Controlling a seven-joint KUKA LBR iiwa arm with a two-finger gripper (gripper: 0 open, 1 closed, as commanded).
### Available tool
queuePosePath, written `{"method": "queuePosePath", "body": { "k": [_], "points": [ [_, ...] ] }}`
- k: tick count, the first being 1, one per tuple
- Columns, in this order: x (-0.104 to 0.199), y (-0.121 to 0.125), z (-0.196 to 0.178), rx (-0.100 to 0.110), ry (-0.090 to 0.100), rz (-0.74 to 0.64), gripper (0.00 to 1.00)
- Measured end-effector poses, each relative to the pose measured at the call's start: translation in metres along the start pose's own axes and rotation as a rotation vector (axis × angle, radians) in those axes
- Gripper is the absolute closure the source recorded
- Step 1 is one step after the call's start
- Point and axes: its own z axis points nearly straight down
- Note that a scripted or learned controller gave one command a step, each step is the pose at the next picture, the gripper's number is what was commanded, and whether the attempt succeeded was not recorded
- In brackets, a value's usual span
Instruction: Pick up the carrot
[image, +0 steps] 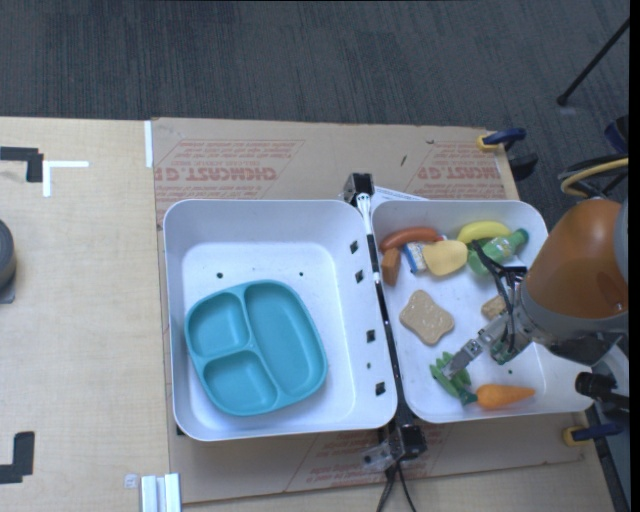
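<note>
Simply an orange, green-topped carrot (496, 396)

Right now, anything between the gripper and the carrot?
Camera view: no object between. The gripper sits just above the carrot's green leafy top, with a short strip of bare white bin floor.

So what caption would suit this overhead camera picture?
Robot tool hovers beside the carrot in the right bin; teal tray waits left.
</note>
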Motion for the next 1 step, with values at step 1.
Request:
{"method": "queuePosePath", "body": {
  "k": [1],
  "points": [
    [-0.0310,0.0944,0.0056,0.011,0.008,0.072,0.00]
  ]
}}
